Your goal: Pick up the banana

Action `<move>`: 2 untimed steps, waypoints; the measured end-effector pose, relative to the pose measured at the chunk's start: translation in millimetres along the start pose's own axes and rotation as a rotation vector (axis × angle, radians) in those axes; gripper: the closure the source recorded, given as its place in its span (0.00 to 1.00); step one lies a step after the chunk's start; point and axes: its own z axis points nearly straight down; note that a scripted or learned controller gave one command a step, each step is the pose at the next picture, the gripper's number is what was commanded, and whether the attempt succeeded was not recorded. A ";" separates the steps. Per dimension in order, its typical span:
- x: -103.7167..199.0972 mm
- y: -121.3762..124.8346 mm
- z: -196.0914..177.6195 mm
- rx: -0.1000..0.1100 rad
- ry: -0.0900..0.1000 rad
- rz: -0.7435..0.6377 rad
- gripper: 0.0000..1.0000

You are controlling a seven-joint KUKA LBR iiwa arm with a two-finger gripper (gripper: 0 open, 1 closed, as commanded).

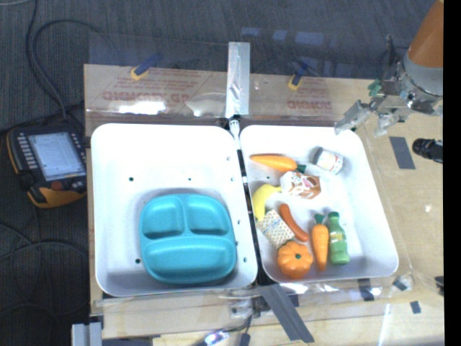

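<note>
End effector: the end effector hangs above the right bin's far right corner, fingers spread wide, nothing between them.
Arm: reaches in from upper right, wrist slanting down-left.
Banana: the banana lies in the right bin, against its left wall, beside a carrot.

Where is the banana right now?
The banana lies in the right bin, against its left wall, just below the long carrot and left of the sausage.

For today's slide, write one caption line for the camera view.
Pincer hovers over right bin's far corner; banana lies untouched among toy food.
</note>
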 end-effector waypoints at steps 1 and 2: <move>56.8 16.5 90.5 0.000 0.000 -0.249 0.00; 86.3 -29.5 164.0 -0.011 -0.005 -0.466 0.00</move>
